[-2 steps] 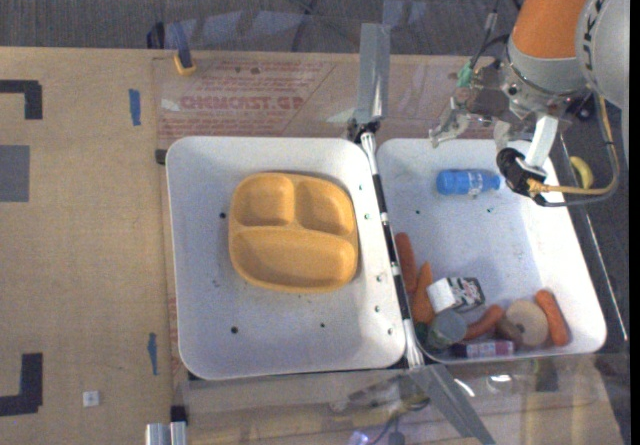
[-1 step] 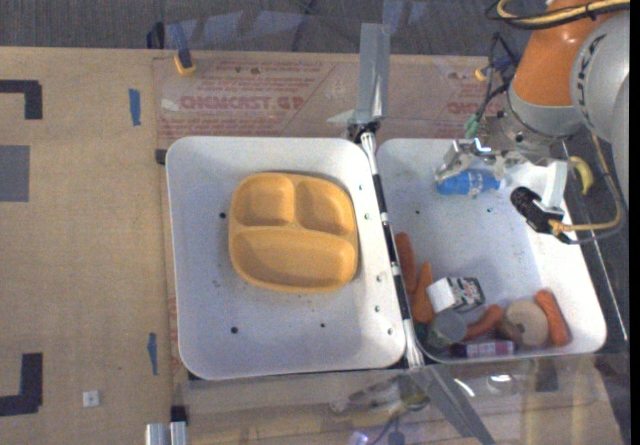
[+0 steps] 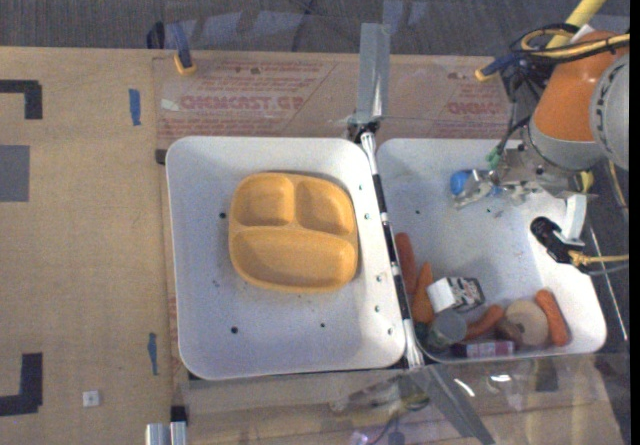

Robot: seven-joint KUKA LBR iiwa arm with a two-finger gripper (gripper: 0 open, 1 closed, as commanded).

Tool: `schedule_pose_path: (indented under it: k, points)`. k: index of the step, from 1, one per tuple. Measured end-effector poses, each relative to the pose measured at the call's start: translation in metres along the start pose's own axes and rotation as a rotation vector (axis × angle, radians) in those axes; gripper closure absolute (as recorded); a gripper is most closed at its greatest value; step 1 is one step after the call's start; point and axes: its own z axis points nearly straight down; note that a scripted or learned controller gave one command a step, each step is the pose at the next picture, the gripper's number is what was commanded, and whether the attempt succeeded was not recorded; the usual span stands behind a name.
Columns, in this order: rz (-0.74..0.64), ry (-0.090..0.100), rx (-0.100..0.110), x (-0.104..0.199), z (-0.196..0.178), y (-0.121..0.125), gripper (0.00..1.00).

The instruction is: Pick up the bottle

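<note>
Arm: the grey KUKA arm with its orange band (image 3: 563, 98) reaches in from the right, over the far part of the right bin
Jaws: the gripper (image 3: 490, 183) hangs over the far half of the right bin (image 3: 440, 168), pointing left; whether the jaws stand wide or narrow cannot be told, the metal parts blur together; a small blue item (image 3: 461, 180) sits just at the tip, and whether it is part of the tool or a loose thing is not clear
Bottle: a small bottle (image 3: 455, 294) with a white label and dark printing lies on its side in the near part of the right bin, close to the divider; a grey cap-like end (image 3: 449, 324) lies just nearer; well apart from the gripper
Neighbours of the bottle: orange carrot-like pieces (image 3: 405, 255) along the left wall of that bin; another orange piece (image 3: 486, 318) just right of the bottle; a pale round lump (image 3: 525, 321) and one more orange piece (image 3: 551, 316) toward the near right corner
Left bin: the left bin (image 3: 195, 263) holds a yellow sectioned plate (image 3: 294, 230) with three compartments, lying flat, a little far of centre
Surface: brown cardboard (image 3: 80, 233) with black and blue tape marks lies left of and beyond the bins
</note>
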Motion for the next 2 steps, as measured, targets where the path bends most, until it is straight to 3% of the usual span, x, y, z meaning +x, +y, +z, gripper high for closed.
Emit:
schedule_pose_path:
  k: [1, 2]
  points:
    - [0.002, 0.000, -0.005, -0.001, -0.011, 0.001, 1.00]
    - [0.004, -0.001, -0.009, -0.001, -0.023, 0.002, 1.00]
